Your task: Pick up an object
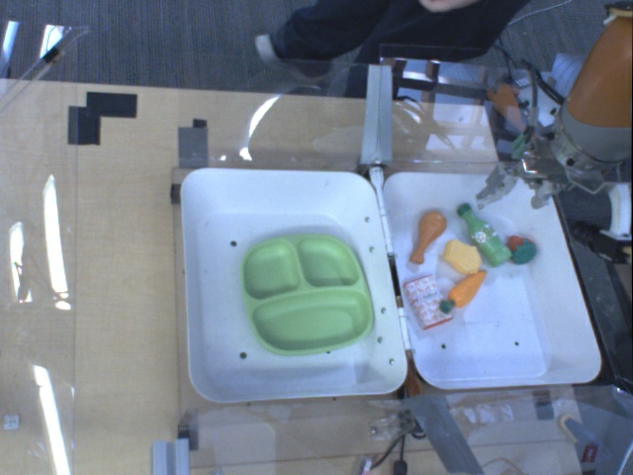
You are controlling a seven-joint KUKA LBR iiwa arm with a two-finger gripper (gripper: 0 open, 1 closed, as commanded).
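Note:
The right bin point(514, 349) holds a cluster of toy foods: a tan chicken drumstick point(427, 234), a green bottle point(483, 236), a yellow piece point(461, 256), an orange carrot point(466, 289), a red and green item point(521, 249) and a small red-patterned packet point(425, 300). My gripper point(516, 188) hangs above the bin's far right corner, up and to the right of the bottle. Its two fingers are spread apart with nothing between them.
The left bin point(213, 265) holds a green divided plate point(307, 293). A metal divider post point(376, 117) stands behind the bins' seam. A person in dark clothes point(396, 8) is at the far side of the bench. Cables and clutter lie at the right edge.

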